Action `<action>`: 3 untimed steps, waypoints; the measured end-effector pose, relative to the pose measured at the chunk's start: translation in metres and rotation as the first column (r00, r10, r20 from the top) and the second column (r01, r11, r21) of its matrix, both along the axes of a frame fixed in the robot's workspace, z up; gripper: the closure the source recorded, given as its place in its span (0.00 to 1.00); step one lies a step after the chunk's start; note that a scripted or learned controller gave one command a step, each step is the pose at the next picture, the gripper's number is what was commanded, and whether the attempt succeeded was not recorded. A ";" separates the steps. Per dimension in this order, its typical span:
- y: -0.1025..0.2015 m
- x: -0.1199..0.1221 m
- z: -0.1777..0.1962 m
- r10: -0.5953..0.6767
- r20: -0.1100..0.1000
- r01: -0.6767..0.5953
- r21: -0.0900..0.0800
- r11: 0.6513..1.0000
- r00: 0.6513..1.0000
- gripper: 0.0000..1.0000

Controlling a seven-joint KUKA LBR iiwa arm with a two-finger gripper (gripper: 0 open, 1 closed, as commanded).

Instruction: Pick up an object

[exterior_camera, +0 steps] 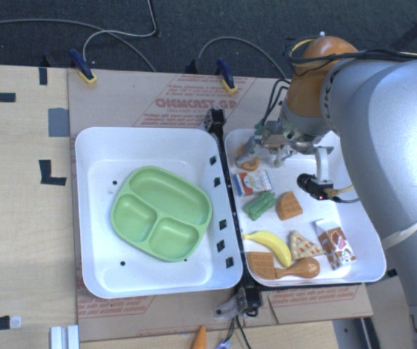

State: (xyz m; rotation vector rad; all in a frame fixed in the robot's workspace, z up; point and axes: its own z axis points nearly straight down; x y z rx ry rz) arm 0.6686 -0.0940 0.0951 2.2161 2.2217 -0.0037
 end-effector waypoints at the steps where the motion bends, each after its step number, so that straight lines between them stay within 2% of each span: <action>1: -0.003 0.000 -0.010 -0.001 -0.001 0.001 0.002 1.000 1.000 0.00; 2: -0.009 0.000 -0.010 -0.001 0.000 0.001 0.003 1.000 1.000 0.00; 3: -0.001 0.000 -0.010 -0.001 0.000 0.001 0.002 1.000 1.000 0.00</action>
